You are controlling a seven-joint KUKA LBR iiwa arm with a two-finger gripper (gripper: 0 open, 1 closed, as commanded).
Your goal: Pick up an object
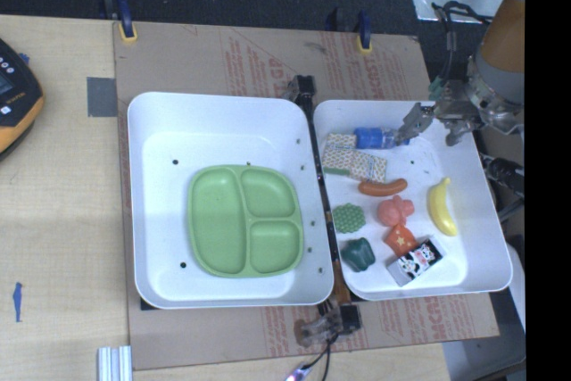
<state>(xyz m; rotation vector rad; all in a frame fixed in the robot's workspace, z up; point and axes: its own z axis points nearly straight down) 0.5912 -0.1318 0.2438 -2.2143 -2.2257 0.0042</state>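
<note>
Camera view, overhead at a slant. Two shallow white bins sit side by side on a cardboard sheet (pixel 268 58) laid over the wooden tabletop (pixel 53 219).

The left bin (pixel 152 116), at frame centre-left, holds a green divided plate (pixel 244 221) with three compartments.

The right bin (pixel 482 268), at frame centre-right, holds the loose objects: a blue block (pixel 368 138) near its upper edge; a patterned cloth-like packet (pixel 353 158) just below and left of the block; a red sausage (pixel 383 186) below the packet; a yellow banana (pixel 441 206) at the right side; a pink lumpy item (pixel 394 211); an orange-red item (pixel 400 236) just beneath it; a black-and-white carton (pixel 416 260) at lower right; a light green textured round piece (pixel 348 216); and a dark green piece (pixel 358 254) below that.

The arm enters from the upper right. Its end effector (pixel 407 126) hangs over the upper part of the right bin, just right of the blue block; whether its fingers are spread or pressed together cannot be told, and nothing is seen between them.

A yellow-and-black device (pixel 13 103) lies at the far left edge.
</note>
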